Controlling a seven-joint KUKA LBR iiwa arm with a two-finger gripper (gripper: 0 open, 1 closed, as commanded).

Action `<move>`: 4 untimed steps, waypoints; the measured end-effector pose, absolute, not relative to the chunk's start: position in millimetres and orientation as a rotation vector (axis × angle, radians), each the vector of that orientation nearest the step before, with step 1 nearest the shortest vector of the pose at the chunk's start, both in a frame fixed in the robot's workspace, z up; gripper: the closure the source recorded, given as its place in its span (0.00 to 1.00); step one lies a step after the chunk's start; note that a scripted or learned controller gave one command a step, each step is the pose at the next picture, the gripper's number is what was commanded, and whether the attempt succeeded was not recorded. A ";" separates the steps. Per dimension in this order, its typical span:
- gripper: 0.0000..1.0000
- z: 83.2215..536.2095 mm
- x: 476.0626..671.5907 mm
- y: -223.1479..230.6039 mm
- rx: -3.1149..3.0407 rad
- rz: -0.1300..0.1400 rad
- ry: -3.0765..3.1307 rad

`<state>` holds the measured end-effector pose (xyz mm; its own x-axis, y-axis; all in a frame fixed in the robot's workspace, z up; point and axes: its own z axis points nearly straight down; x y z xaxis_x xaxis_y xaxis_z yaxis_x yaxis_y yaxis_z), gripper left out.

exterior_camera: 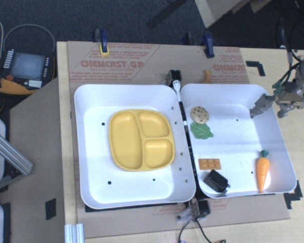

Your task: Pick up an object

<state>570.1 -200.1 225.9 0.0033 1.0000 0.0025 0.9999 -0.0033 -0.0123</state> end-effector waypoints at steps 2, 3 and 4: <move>0.00 179.1 567.3 -208.6 -2.219 0.005 -2.217; 0.00 120.4 559.7 -214.1 -2.218 0.004 -2.216; 0.00 83.1 559.8 -212.6 -2.217 0.000 -2.219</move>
<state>559.8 -212.6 83.1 -0.0007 1.0000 0.0038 1.0000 0.0007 -0.0035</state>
